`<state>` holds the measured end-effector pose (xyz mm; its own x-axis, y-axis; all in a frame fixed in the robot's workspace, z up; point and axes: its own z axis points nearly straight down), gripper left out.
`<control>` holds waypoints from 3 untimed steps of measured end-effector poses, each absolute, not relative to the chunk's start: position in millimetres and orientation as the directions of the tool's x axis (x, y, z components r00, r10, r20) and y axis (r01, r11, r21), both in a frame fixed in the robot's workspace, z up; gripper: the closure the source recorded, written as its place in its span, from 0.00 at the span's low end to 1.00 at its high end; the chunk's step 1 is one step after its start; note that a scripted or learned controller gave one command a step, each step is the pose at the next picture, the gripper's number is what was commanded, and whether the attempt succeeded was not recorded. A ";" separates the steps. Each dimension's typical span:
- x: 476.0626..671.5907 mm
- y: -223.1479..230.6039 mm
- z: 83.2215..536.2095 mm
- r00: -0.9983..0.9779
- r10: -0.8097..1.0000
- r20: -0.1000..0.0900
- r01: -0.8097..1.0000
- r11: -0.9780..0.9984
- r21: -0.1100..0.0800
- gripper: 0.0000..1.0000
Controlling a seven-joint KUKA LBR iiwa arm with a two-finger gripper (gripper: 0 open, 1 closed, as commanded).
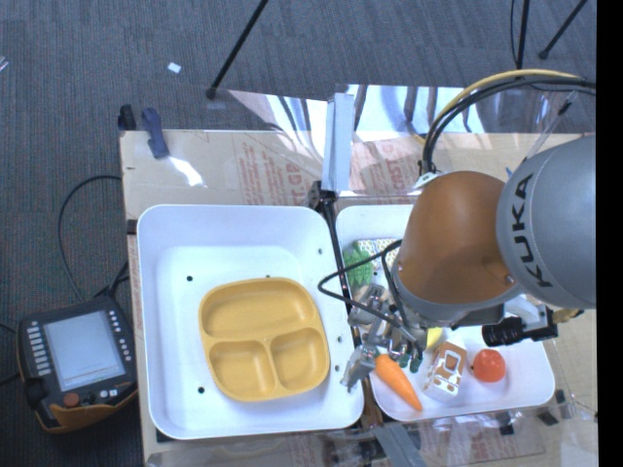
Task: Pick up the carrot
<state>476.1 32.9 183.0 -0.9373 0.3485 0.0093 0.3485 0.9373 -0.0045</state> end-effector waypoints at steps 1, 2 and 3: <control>476.8 32.0 188.5 -0.937 0.349 0.016 0.349 0.937 -0.008 1.00; 475.5 43.9 183.2 -0.959 0.283 0.010 0.283 0.959 -0.004 1.00; 476.1 42.5 188.8 -0.958 0.285 0.017 0.285 0.958 -0.008 1.00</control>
<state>476.1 42.5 188.8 -0.9583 0.2854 0.0165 0.2853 0.9584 -0.0079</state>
